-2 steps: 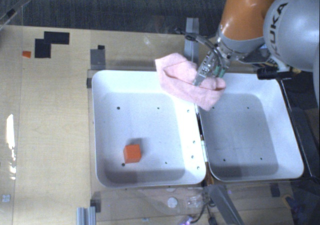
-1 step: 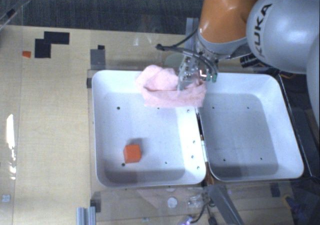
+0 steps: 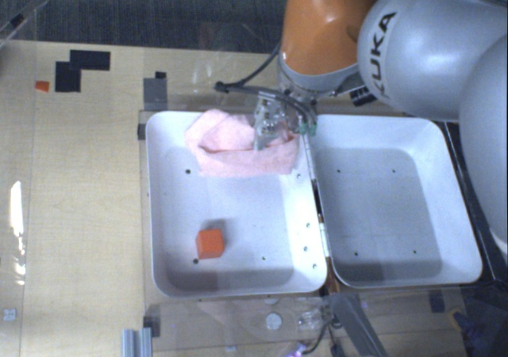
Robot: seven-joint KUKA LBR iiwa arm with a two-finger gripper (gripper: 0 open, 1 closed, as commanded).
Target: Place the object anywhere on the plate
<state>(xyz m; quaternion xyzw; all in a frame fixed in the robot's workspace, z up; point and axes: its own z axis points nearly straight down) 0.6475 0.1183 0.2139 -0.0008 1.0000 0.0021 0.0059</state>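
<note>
Task barely begun: pincer [image 3: 275, 127] sits over the pink cloth [image 3: 236, 145], grip state unclear; orange block [image 3: 210, 243] lies well apart.

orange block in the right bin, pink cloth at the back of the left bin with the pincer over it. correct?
Not quite. The camera view shows the orange block in the left bin, toward its front, not in the right bin. The rest holds: the pink cloth lies at the back of the left bin with the pincer over its right part.
</note>
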